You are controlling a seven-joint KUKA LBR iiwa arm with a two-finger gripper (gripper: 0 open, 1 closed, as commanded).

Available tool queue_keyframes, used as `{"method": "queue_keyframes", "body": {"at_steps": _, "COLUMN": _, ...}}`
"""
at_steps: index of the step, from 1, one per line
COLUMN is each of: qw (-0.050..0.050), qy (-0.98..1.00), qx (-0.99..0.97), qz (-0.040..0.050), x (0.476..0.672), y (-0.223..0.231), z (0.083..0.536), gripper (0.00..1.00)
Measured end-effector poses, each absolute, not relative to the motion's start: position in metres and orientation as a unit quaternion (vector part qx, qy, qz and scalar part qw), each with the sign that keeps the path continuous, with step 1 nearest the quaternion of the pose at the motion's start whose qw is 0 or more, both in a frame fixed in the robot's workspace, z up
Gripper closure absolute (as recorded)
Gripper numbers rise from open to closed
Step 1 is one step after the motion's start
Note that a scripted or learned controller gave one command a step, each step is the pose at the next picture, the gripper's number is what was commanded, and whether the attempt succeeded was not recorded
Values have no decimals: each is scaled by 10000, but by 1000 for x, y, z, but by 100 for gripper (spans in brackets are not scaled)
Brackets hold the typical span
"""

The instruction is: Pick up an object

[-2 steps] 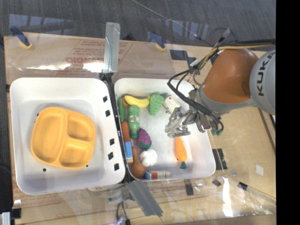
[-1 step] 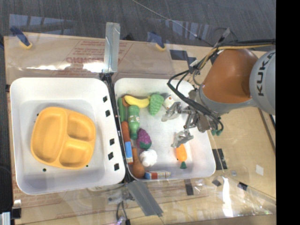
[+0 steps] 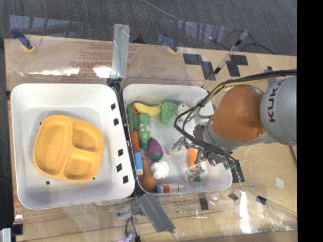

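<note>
- Right bin (image 3: 151, 91), near edge: a small tube-like marker (image 3: 169, 188) with blue, white and red sections lies flat against the near wall.
- Right bin, near left corner: a brown rounded item (image 3: 147, 182) rests by the divider, with a white ball (image 3: 160, 170) touching it on the right.
- Right bin, near right: the gripper (image 3: 194, 166) is down inside the bin, over an orange carrot-like piece (image 3: 192, 156) and a small clear-and-green object (image 3: 194, 174). Whether the claw is released or clenched cannot be told, and nothing can be confirmed as grasped.
- Right bin, middle: a purple grape bunch (image 3: 155, 148) lies just beside a green bottle-shaped toy (image 3: 144, 130); an orange-and-blue stick (image 3: 137, 153) runs along the left wall.
- Right bin, far end: a yellow banana (image 3: 146, 108) lies beside a green bumpy vegetable (image 3: 168, 111).
- Arm: the orange band (image 3: 237, 114) and grey housing (image 3: 282, 110) overhang the bin's right side, with black cables looping past.
- Left bin (image 3: 60, 193): holds one yellow divided tray (image 3: 67, 147) of three compartments, sitting flat near the centre, apart from all walls.
- Surroundings: both bins sit on a brown bench (image 3: 65, 54) under clear sheeting.
</note>
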State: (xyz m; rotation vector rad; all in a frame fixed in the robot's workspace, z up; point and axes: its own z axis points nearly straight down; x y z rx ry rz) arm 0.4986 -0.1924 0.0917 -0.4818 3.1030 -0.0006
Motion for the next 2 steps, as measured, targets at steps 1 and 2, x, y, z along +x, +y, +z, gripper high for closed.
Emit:
{"method": "queue_keyframes", "body": {"at_steps": 1, "qw": 30, "qy": 9877, "qx": -1563, "qz": -7, "x": 501, "y": -191, "z": 103, "gripper": 100}}
{"method": "queue_keyframes", "body": {"at_steps": 2, "qw": 33, "qy": 9801, "qx": -1984, "qz": -14, "x": 513, "y": -151, "z": 185, "gripper": 100}}
